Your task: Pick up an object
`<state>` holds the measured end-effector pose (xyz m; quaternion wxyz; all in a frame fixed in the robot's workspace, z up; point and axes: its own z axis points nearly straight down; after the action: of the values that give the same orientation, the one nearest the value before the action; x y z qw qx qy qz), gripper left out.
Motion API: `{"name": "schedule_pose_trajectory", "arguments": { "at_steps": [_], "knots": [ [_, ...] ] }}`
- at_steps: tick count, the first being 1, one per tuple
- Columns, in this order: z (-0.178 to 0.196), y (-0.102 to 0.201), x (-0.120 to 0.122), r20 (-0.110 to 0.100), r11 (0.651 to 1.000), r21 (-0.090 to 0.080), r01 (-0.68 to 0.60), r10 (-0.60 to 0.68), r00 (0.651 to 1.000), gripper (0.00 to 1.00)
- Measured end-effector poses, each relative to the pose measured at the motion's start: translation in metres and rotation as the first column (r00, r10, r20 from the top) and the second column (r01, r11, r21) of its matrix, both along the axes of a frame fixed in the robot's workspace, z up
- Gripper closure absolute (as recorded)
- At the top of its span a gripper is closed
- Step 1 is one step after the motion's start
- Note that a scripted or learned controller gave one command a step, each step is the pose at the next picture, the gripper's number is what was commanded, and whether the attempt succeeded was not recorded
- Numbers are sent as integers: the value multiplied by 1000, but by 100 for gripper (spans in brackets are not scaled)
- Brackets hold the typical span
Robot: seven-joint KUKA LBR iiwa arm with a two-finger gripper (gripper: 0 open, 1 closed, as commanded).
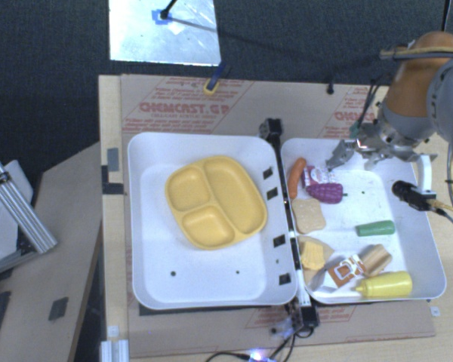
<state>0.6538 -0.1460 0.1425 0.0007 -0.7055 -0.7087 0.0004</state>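
Purple toy grapes [327, 193] lie bumpy in the right bin [426, 225]; long side pointing left-right.
Gripper [352, 155] near them; fingers apart, holding nothing.

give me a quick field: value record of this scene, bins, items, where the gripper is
left bin: holds a yellow divided tray
right bin: holds the loose items
items at near-left edge: orange hot dog, bread slice, purple item
items mid and front: green item, yellow bottle, brown item
gripper: over the back of the right bin, above and right of the purple item
held: nothing seen between the fingers
task state: no object picked up yet
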Motion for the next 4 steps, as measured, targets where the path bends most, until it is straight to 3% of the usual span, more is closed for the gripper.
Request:
{"name": "schedule_pose_trajectory", "arguments": {
  "at_steps": [1,2,4],
  "knots": [
    [-50,0,1,3,1000,-1,0,0,1000,0],
    [-35,1,4,12,1000,-1,-3,3,1000,100],
    [75,0,7,9,1000,-2,-1,1,1000,100]
  ]
}}
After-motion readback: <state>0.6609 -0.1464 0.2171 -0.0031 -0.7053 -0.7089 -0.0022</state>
